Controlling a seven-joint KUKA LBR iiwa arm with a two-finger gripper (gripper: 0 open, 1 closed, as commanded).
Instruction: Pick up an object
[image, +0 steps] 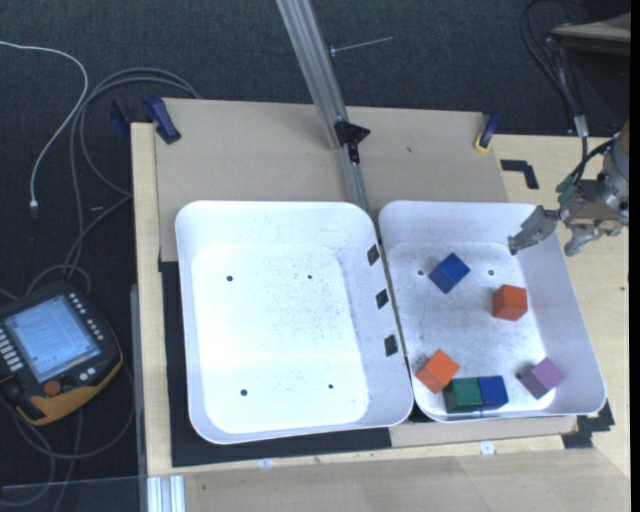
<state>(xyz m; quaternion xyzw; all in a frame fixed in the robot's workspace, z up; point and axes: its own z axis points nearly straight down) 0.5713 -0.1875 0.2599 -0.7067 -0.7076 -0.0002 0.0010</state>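
The right bin (405, 240) holds several small cubes: a blue cube (449, 272) near its middle, a red cube (509, 302) to the right of it, and along the near edge an orange cube (437, 370), a green cube (463, 395), a second blue cube (492, 391) and a purple cube (543, 377). My gripper (548, 241) hangs over the far right corner of this bin. It is open, with nothing between its fingers, and sits up and to the right of the red cube.
The left bin (275, 320) lies beside the right one, with a row of black clips (381, 298) between them. A metal rail (322, 85) slants in from the top. A teach pendant (50, 345) and cables lie on the floor at left.
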